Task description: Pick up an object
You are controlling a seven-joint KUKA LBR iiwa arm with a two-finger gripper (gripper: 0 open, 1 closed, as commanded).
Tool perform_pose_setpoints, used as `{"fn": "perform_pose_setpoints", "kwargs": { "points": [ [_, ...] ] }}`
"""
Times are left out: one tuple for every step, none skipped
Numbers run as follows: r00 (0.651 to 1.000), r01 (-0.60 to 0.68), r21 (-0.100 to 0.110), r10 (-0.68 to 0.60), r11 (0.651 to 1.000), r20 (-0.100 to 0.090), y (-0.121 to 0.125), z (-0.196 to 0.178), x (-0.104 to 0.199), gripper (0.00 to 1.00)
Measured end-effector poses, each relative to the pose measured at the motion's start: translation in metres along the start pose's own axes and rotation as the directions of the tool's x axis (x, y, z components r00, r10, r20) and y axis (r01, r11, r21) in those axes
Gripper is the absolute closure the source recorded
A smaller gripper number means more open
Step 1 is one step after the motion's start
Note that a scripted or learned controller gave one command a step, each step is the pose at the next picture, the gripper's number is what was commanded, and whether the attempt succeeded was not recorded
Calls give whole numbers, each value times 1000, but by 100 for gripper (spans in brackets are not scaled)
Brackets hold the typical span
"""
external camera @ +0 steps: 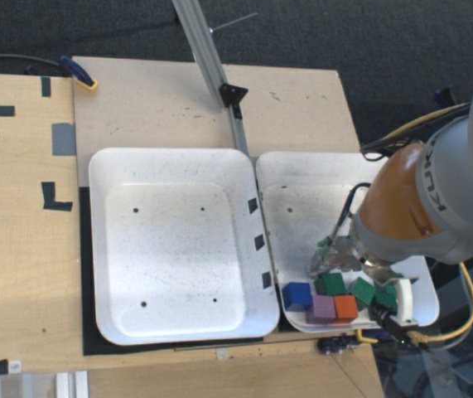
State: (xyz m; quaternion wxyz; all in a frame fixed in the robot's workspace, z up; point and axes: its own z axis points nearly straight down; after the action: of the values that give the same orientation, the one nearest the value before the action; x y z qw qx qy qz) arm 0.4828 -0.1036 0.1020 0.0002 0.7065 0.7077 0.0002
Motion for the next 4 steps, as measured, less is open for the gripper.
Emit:
{"fn": "perform_pose_setpoints", "kwargs": {
  "points": [
    [1000, -1, 2, 1, 1000, 0, 8, -52, 5, 100],
    [1000, 0, -1, 0, 1000, 0, 9, -94, 8, 100],
    [1000, 0, -3, 0, 1000, 1, 18, -140, 6, 100],
    [1000, 4, 3, -4, 1000, -2, 13, -129, 63, 100]
  ]
}}
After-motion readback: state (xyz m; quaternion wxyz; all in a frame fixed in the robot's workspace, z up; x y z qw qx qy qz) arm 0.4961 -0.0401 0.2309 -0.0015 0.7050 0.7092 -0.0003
